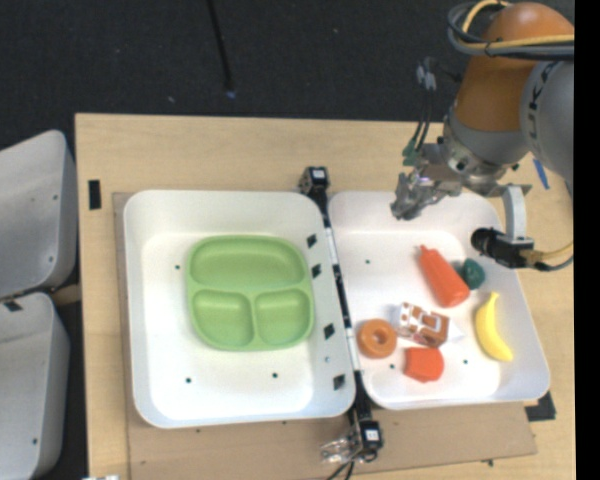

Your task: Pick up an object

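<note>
Hovering over the far end of the right bin (380, 228), the gripper (412, 204) hangs w/ nothing between its fingers; they look close together, narrow gap, though blur makes that approx. Pickable things all sit nearer the camera in that bin: orange carrot-shaped toy (442, 276) w/ a dark teal piece (473, 271) at its end, banana (493, 328), orange ring (377, 339), red-and-white block (425, 323), red-orange chunk (423, 365).

Risks, as I judge them: gripper is well apart from every item, so dropping straight down grabs bare floor. Block, ring and chunk are crowded, near touching, so fingers could nudge neighbours or pinch two. Carrot and banana are rounded and prob. slip from a narrow pinch. Bin wall near the banana limits approach.

Left bin (160, 368) holds a green divided plate (249, 291). Bins rest on a tan wooden bench (100, 158); dark floor beyond, white chairs (20, 218) at left.
</note>
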